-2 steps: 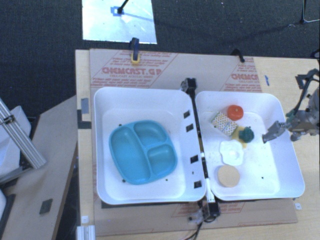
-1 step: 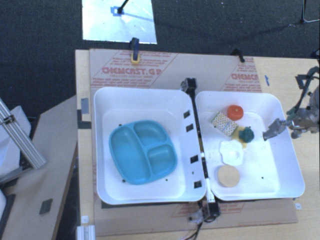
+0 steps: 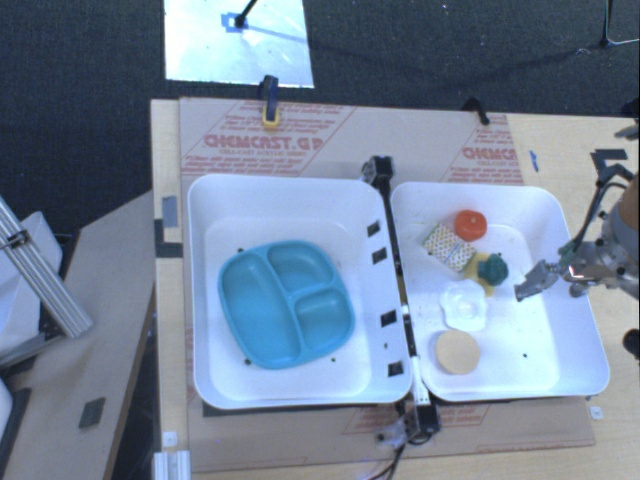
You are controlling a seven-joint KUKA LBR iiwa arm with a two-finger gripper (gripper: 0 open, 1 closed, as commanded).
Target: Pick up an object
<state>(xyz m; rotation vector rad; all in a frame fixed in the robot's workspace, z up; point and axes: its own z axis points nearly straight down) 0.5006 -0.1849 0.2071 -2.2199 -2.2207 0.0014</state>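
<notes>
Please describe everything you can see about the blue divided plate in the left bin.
The blue divided plate is light turquoise and looks like smooth plastic. It has a rounded rectangular outline and three compartments: one long section on its left side and two smaller ones on its right. It lies flat and right side up on the floor of the left bin, turned slightly askew to the bin's walls. All three compartments look empty, and only the bin floor touches it.

The arm reaches in from the right, its wrist low, the claw pointing left and slightly downward.
</notes>
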